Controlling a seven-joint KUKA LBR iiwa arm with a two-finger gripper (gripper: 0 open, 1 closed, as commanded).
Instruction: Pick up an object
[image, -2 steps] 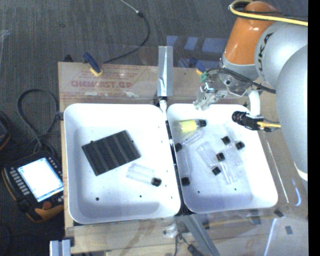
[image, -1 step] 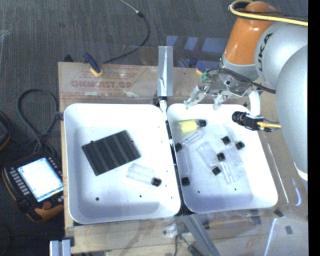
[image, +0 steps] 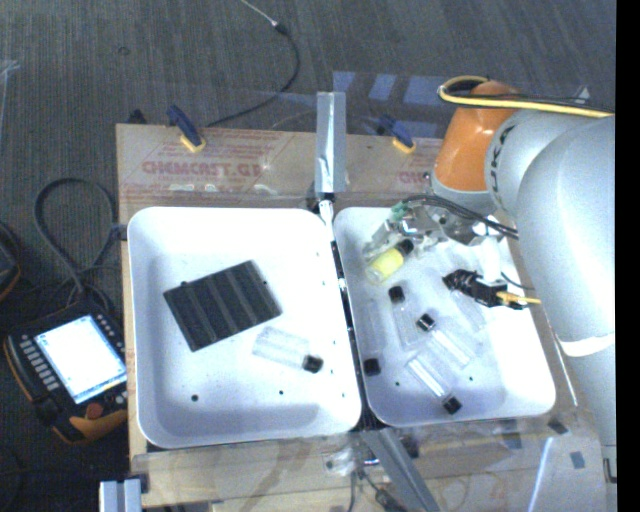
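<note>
Gripper: mine, down in the right bin at its far corner, view's left; wide or narrow, I cannot tell. Yellow cylinder: lies just beside my gripper, on the side toward the bin's near edge. Black cube: just beyond the yellow cylinder from my gripper. Second black cube, clear tubes: farther toward the near edge, well apart from my gripper. Black ribbed panel: well off to the view's left of my gripper, flat in the left bin, capped clear tube near it.
</note>
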